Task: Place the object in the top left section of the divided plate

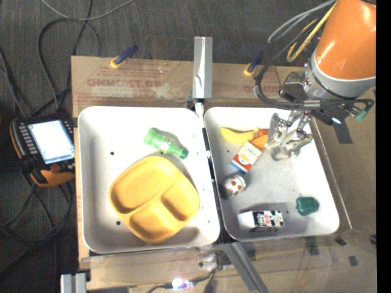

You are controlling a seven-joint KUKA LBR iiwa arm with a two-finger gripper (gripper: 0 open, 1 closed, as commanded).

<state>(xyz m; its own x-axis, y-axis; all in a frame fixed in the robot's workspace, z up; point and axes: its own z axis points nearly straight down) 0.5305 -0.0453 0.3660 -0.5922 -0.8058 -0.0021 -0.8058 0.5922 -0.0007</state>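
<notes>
Evidently little is done: the claw (289,140) hangs released over the right bin (327,182) near the carton (245,157), holding nothing, while the yellow divided plate (154,197) in the left bin (98,163) awaits its object.

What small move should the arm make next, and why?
Probably a short descent with a slight shift left onto the juice carton. The gripper hovers over the right bin, just right of the carton, and nothing shows between its jaws. The yellow divided plate sits in the left bin with no object in its sections.
</notes>
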